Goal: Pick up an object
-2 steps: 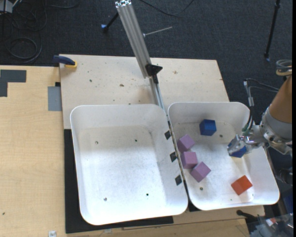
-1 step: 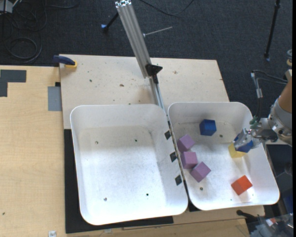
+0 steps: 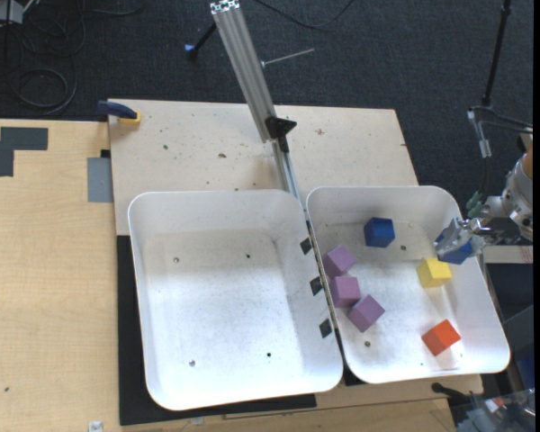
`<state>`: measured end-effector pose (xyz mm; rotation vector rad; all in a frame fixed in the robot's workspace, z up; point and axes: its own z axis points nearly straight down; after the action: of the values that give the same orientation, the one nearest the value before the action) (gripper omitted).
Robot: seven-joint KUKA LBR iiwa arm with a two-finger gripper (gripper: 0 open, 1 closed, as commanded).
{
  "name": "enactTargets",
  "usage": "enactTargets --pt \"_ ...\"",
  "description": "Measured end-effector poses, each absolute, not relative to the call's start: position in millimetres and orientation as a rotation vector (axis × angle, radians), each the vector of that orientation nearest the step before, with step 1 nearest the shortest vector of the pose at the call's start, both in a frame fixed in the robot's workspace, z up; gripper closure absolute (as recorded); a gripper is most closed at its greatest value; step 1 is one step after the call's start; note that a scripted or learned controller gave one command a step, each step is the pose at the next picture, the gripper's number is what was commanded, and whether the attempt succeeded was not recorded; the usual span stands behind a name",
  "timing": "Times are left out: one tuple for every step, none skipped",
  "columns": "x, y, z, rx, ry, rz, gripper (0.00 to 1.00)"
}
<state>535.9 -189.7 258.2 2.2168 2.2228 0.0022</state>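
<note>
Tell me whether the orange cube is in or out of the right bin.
In. The orange cube sits on the floor of the right bin, near its front right corner, apart from the yellow cube.

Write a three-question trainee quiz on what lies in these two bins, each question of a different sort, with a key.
1. True or false: the blue cube lies in the right bin.
2. How many purple cubes lie near the divider? A) one B) two C) three
3. Fill in: the cube nearest the gripper is the ____ one.

Key:
1. True.
2. C: three purple cubes, clustered at that bin's left side.
3. Yellow: the yellow cube sits just below the gripper in the view; the orange cube lies nearer the front rim.
</note>
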Motion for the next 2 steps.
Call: enactTargets --pt "545.5 -144.5 244.9 2.220 2.229 -0.001 1.00" --pt "558.0 -91.9 230.4 2.221 2.231 -0.003 1.00"
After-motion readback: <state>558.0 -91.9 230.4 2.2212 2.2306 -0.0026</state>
